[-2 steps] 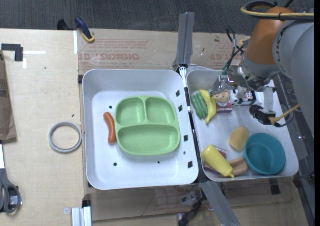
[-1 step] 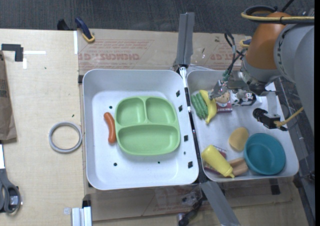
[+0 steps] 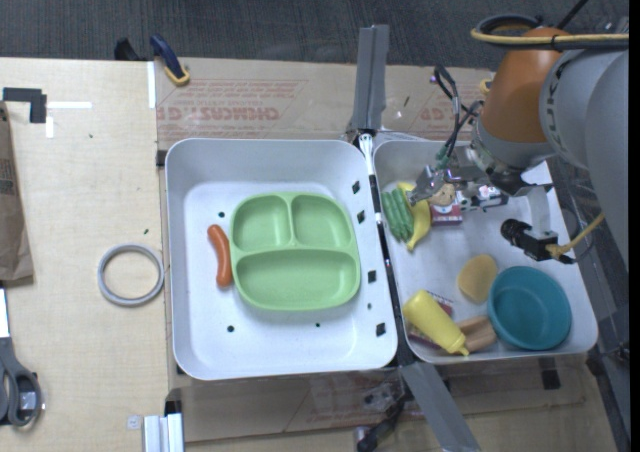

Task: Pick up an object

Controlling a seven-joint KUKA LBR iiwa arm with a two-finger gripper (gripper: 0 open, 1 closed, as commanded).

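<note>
Arm reaches in from the bench's right edge; end effector [image 3: 447, 183] low over the far left part of the right bin [image 3: 578, 285], above a small red-and-white packet [image 3: 446, 210]. Cannot tell how it is set; nothing seen gripped. Just left of the packet, against the bin's left wall: a banana [image 3: 421, 223] with a green ridged item [image 3: 397, 212] touching it. Near corner of that bin: yellow bottle [image 3: 437, 321] lying across a brown sausage-like piece [image 3: 478, 333]; teal bowl [image 3: 529, 306] beside them, a tan disc [image 3: 478, 277] touching its rim. Left bin [image 3: 190, 270]: green divided plate [image 3: 296, 250] at centre, orange hot dog [image 3: 220, 254] just beside its left edge. Grey ring [image 3: 130, 273] on the bench, left of the bins.
</note>
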